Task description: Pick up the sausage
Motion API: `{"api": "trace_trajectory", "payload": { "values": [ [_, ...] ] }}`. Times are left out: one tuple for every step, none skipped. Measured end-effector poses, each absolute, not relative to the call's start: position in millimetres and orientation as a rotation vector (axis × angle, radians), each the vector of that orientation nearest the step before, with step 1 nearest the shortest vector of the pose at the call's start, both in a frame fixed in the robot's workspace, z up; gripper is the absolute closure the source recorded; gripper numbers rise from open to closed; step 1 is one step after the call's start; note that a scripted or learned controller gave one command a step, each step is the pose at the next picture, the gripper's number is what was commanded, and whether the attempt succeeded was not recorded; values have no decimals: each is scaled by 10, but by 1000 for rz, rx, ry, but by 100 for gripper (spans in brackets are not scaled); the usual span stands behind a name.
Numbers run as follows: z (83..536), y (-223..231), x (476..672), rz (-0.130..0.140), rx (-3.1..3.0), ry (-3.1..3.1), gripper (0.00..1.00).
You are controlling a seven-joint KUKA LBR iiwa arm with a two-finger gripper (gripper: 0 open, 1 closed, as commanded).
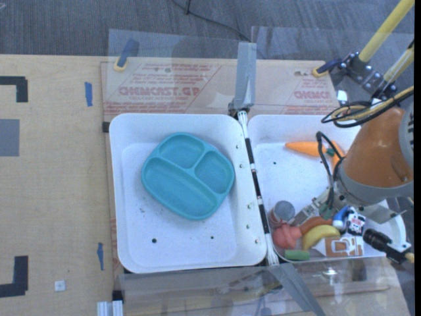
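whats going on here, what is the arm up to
A grey and orange robot arm reaches in from the right and has its gripper low over a pile of toy food at the near end of the right bin. The pile includes a reddish sausage, a banana and a pink piece. A carrot lies apart, farther back. The left bin holds a blue divided plate. Nothing looks lifted yet.
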State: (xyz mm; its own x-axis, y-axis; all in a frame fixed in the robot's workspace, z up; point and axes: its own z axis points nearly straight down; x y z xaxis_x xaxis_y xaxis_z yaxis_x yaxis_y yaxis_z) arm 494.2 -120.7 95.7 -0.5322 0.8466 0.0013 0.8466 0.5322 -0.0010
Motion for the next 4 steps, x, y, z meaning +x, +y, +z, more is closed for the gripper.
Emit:
{"api": "trace_trajectory", "payload": {
  "values": [
    [1822,-902,4794,3,-1690,-2644,0],
    [2254,-800,4816,4,-1751,-2605,0],
    [1402,-1027,4785,1,-1262,-2871,0],
    [1197,-1070,4873,-13,-902,-3031,0]
  ]
}}
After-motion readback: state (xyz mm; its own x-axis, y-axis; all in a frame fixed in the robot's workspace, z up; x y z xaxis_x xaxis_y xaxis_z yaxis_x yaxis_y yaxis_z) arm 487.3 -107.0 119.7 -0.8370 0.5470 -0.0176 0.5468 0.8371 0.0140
